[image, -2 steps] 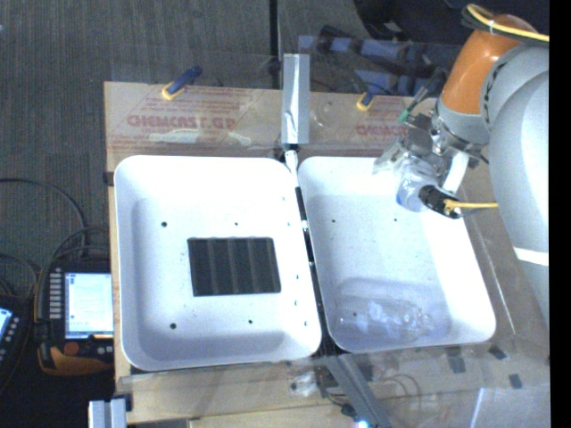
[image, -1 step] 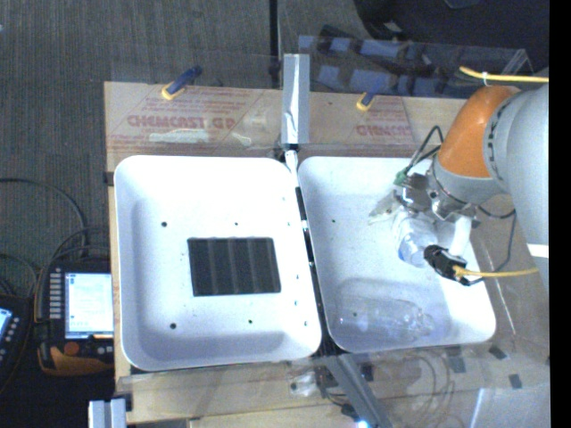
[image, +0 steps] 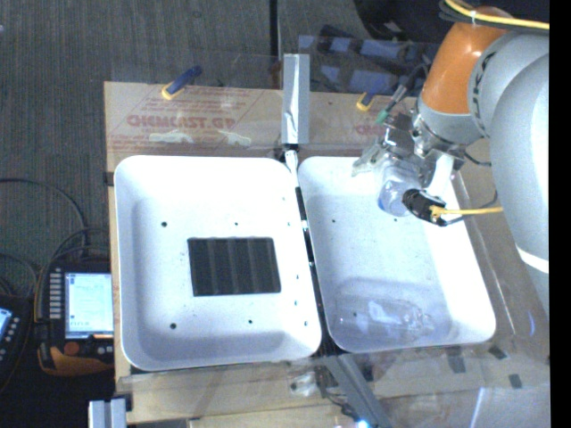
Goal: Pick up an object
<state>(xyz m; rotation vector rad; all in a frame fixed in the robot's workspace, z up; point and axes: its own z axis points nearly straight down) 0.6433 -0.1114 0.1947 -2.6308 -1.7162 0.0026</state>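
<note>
View from above, at a slant. The grey arm with the orange band point(image: 464, 61) reached in from the right of the frame. Its wrist was bent downward, so that the tool point(image: 403, 178) hung over the upper part of the right-hand shallow white bin point(image: 464, 266), near that bin's upper rim. Whether the tool was open or closed could not be told. A pale, translucent patch lay directly beneath it, too blurred to say whether it belonged to the tool or was a separate thing.

Two candidate objects were present.
- **Nearer object:** a crumpled piece of clear plastic point(image: 388, 315) lay on the floor of the same right-hand bin, toward the lower edge of the frame from the tool and well apart from it. Its longer extent ran roughly left to right.
- **Farther object:** a dark ribbed rectangular slab point(image: 234, 266) lay flat at the centre of the left-hand shallow white bin point(image: 134, 239). It was beyond the divide between the bins, with its long axis also left to right.

In my judgement the clear plastic was the likelier target. Reaching it would call for a move toward the lower frame and then a descent. Its low, transparent, yielding form could make a firm hold uncertain.
</note>
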